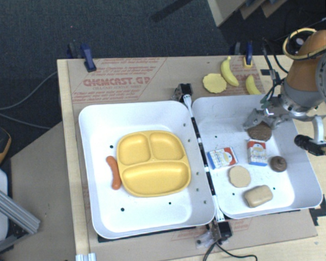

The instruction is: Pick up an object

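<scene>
The grey arm with its orange band [306, 46] reaches in from the right and bends down over the right-hand shallow white bin [302, 193]. Its hand [267, 118] hangs low above the upper part of that bin, right over a dark brown round cookie-like disc [259, 132] that lies on the bin floor. How far the hand is spread cannot be told from this slanted view, and nothing can be seen gripped in it.

Lower in the same bin lie a small blue, white and red carton [221, 157], a second small red and white carton [257, 152] just to its right, a small dark brown ball-shaped piece [277, 163], a pale tan round biscuit [239, 176] and a tan bread-roll-shaped block [257, 196] near the bin's lower edge. All of these lie apart from the hand.

The left-hand shallow white bin [95, 131] holds a yellow plastic plate with three compartments [152, 162], and an orange-red sausage-shaped toy [114, 172] lies just beside the plate's left rim.

On the brown cardboard-covered tabletop [127, 80] behind the right bin rest a yellow round flat piece [214, 83] and two yellow toy bananas [229, 72], one on each side of a blue clamp [248, 53].
</scene>
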Motion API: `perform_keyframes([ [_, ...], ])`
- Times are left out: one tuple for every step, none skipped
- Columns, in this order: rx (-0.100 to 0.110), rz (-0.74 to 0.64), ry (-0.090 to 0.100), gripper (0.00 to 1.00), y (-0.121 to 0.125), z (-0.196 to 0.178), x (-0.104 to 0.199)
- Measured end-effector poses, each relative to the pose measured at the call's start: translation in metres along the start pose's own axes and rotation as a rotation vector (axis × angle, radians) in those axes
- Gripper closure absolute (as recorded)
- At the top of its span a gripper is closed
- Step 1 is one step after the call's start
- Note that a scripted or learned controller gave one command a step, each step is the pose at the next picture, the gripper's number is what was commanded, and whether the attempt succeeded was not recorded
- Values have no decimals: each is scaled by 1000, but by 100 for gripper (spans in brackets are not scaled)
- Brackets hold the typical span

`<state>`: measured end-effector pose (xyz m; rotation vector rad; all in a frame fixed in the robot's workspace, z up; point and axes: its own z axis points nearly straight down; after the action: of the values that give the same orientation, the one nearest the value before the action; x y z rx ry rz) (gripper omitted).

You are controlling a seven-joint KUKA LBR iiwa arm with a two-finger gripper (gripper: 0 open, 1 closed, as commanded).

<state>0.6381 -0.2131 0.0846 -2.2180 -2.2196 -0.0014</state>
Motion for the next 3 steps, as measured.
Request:
perform_keyframes([
  [-9,-1,-8,100,3,-13,-2],
  [-8,-1,-6,0,3,-12,-2],
  [2,-5,1,0,-10,1,66],
])
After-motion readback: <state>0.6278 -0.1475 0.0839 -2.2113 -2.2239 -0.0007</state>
